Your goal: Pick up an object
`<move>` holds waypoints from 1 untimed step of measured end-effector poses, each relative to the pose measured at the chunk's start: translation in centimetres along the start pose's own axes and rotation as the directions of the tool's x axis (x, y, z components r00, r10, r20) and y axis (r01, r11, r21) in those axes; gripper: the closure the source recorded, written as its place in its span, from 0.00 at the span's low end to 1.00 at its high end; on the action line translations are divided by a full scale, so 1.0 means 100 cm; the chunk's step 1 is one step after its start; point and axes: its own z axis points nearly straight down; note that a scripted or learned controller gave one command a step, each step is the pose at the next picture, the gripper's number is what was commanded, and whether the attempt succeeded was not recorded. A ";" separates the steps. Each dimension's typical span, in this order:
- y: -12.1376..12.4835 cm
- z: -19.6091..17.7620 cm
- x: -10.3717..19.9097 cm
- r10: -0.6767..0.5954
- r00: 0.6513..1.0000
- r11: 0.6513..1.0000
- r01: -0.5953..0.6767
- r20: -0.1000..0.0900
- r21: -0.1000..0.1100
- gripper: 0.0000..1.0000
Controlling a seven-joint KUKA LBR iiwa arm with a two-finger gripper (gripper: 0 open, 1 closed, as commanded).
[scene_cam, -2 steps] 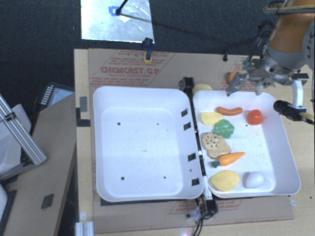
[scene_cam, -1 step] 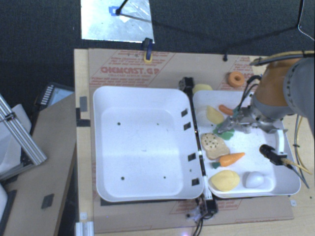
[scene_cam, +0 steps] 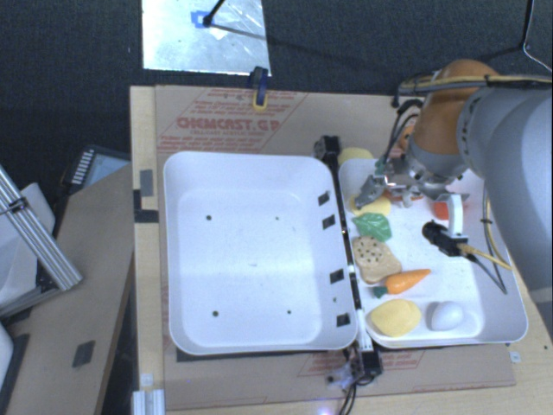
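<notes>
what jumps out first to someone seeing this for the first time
The grey arm with its orange band looms in from the right, its pincer low over the right bin. That bin holds bright toy food: a green leaf, a speckled bread slice, an orange carrot and a yellow lump. The left bin adjoins it.

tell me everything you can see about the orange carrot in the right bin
The carrot is a small toy-like piece, smooth and plastic-looking, bright orange throughout. It lies flat on the floor of the right bin, its narrow tip pointing toward the view's right and slightly up. Its thick end sits against or just beside the speckled tan bread slice; contact is hard to tell. The yellow lump lies just below it.
</notes>
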 end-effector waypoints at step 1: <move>0.000 -0.011 -0.003 0.002 1.000 1.000 -0.002 0.001 -0.006 1.00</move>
